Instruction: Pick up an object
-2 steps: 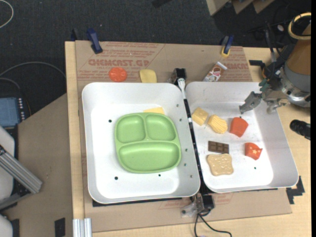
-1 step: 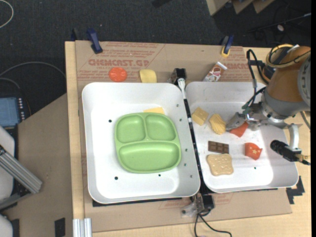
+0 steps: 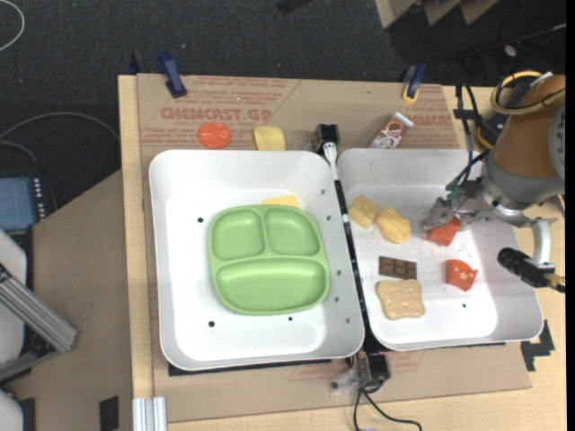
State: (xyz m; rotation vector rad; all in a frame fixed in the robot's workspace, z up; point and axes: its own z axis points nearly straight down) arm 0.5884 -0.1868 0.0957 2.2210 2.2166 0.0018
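The right bin (image 3: 503,326) holds several small toy foods: a pale yellow block (image 3: 364,212), a yellow ridged piece (image 3: 393,225), a brown chocolate bar (image 3: 397,267), a tan cracker (image 3: 400,299), a red strawberry-like piece (image 3: 460,275) and a red chunk (image 3: 443,233). My gripper (image 3: 444,215) reaches in from the right and sits low in this bin, right over the upper edge of the red chunk and touching or nearly touching it. The grey wrist (image 3: 508,187) with its orange band hangs over the bin's right side.
The left bin (image 3: 171,241) carries a green divided plate (image 3: 268,259) with a yellow slice (image 3: 280,201) tucked behind it. On the cardboard behind the bins lie an orange disc (image 3: 214,135), a yellow lump (image 3: 269,138) and a small packet (image 3: 390,133). Blue clamps (image 3: 171,73) grip the back edge.
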